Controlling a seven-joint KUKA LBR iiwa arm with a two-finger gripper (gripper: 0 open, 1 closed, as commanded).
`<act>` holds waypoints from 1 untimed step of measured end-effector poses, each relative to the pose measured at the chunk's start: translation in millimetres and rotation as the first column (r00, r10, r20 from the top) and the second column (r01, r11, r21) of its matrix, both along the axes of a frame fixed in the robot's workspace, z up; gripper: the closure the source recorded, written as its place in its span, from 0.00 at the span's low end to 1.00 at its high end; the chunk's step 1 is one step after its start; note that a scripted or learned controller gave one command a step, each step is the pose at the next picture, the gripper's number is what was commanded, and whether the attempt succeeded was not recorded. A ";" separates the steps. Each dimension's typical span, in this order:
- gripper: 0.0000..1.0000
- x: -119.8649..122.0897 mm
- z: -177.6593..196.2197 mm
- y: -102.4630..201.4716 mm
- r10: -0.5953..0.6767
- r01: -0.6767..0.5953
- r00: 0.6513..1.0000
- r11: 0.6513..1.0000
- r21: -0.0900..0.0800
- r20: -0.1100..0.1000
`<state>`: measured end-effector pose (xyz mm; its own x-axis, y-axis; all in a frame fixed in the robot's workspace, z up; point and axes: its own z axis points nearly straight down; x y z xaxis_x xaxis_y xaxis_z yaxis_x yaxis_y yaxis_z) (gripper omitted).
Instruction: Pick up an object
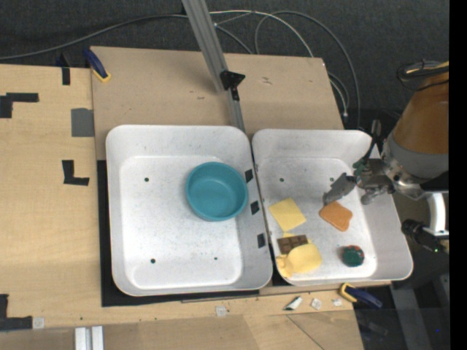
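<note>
Both bins [131, 195] look like smooth white plastic w/ fine dark speckling, semi-gloss. Teal bowl [215, 190]: smooth plastic, slight sheen. Bench top [44, 195] looks like matt wood or board. Slanted pole [208, 28]: brushed grey metal. Orange wedge [336, 215] and yellow square [287, 214] appear matt, foam-like.

We see our arm [423, 133] entering from the right, orange band above the grey wrist. Our tool [352, 189] points leftward at mid-depth, one dark finger [338, 190] angled down-left; nothing visibly gripped.
</note>
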<state>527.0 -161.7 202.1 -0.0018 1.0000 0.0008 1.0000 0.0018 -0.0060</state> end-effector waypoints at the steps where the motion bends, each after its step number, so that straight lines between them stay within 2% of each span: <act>1: 0.00 3.0 -63.5 2.5 0.000 0.000 1.000 1.000 0.001 -0.003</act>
<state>530.1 -159.2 138.6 -0.0015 1.0000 0.0016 1.0000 0.0015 -0.0085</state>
